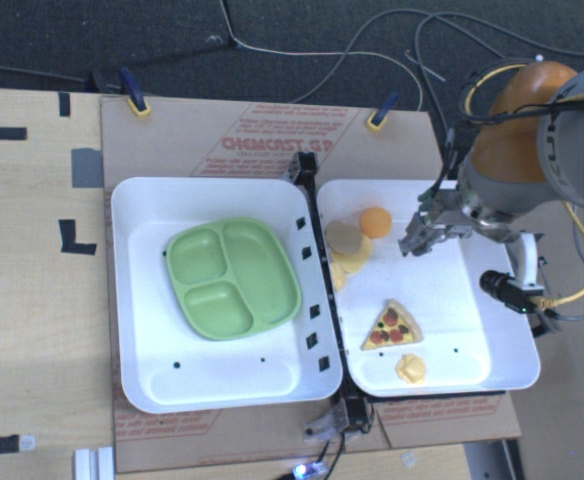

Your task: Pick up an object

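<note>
orange ball (376, 221): a small, smooth, round piece near the far left corner of the right bin (472, 298), the object nearest the jaws. it lies just to the left of the gripper (418, 240) and slightly farther back, close but apart; being round, it offers no long axis, so judged from here any closing direction would serve. whether the jaws are parted or closed cannot be told at this resolution, and nothing is seen between them. just beside the ball, toward the divider, a beige disc (344, 237) overlaps a pale yellow, soft-looking piece (347, 261). nearer the front rim lie a flat, wedge-shaped toy pizza slice (392, 327), its tip pointing away from the front, and a small lumpy yellow piece (410, 369), both well apart from the gripper. the left bin (142, 268) carries a matte green compartment plate (233, 279). both bins are shallow, glossy white, on brown cardboard over the wooden table (32, 298).
</note>
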